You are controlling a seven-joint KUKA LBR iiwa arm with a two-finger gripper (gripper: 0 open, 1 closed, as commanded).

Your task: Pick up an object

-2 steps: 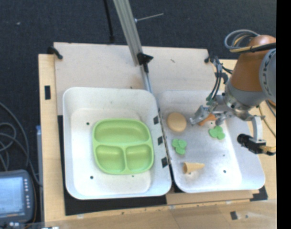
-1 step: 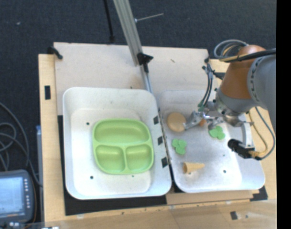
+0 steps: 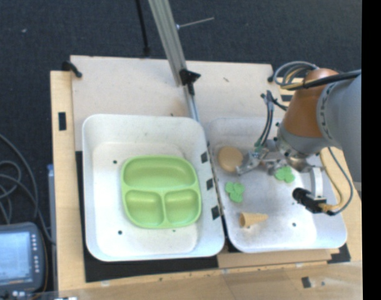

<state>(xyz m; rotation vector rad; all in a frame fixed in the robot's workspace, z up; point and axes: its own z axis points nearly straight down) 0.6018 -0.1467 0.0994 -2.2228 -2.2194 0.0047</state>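
1. We are seeing the gripper [image 3: 251,161] reaching low into the right bin [image 3: 303,230], its tip just beside the round tan object [image 3: 228,158], which is lying at about ten o'clock in that bin; we cannot tell whether the two are touching, nor how the gripper is set.
2. We are finding no readable writing or brand anywhere.
3. We are counting four loose things in the right bin: the tan round one, a green piece [image 3: 234,192] near its middle-left, another green piece [image 3: 284,175] partly under the arm, and a small cone [image 3: 253,219] at six o'clock.
4. The left bin [image 3: 102,136] is holding one green divided plate [image 3: 160,190].
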